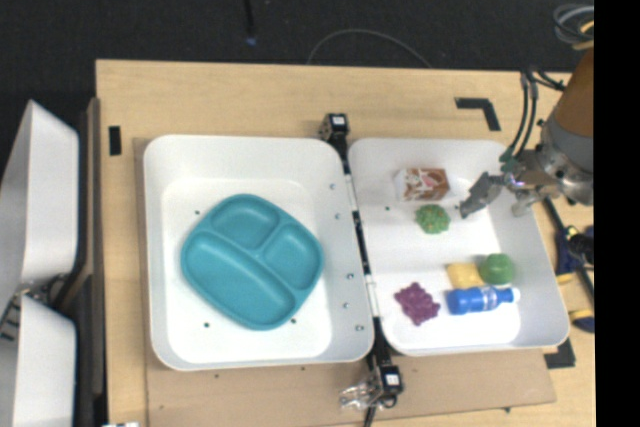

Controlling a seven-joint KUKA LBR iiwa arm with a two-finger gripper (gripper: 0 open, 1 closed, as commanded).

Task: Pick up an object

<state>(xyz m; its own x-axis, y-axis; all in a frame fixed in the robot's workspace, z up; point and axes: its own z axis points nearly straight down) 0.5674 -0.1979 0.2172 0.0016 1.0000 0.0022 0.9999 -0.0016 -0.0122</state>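
The right bin [530,330] holds several small items. A red and white packet [422,183] lies near its back, with a knobbly green piece [433,219] just in front of it. Toward the front sit a yellow block [462,273], a green ball [496,267], a blue bottle [480,299] on its side and a purple grape bunch [417,302]. My gripper [501,200] hangs over the right bin's back right part, open, with bare bin floor showing between its fingers. Its left fingertip [474,203] is a short way right of the knobbly green piece.
The left bin [160,335] holds a teal divided plate [252,259]. Black clamps sit at the seam between the bins, at the back [334,126] and the front [385,380]. A white box [40,215] stands off the bench to the left.
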